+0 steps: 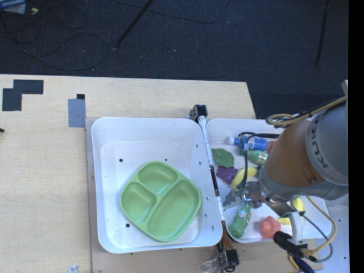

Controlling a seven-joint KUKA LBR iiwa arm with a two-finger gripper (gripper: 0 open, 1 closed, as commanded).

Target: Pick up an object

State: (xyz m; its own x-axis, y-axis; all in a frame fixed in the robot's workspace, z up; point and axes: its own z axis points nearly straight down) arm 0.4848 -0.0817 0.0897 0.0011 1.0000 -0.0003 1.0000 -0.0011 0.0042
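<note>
Your claw [243, 197] hangs low in the right bin [227, 127], among a green bottle [239, 223], purple piece [226, 175] and yellow piece [245, 175]; its grip state you cannot tell. White "KU" lettering shows on the arm [318, 152]. A green divided plate [161, 201] lies in the left bin [105, 152] on the table [40, 186].

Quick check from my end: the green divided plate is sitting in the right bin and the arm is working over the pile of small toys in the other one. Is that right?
Not quite. In the camera view the green divided plate lies in the left bin, not the right one. The rest holds: the arm is over the small toys in the other, right bin.
</note>
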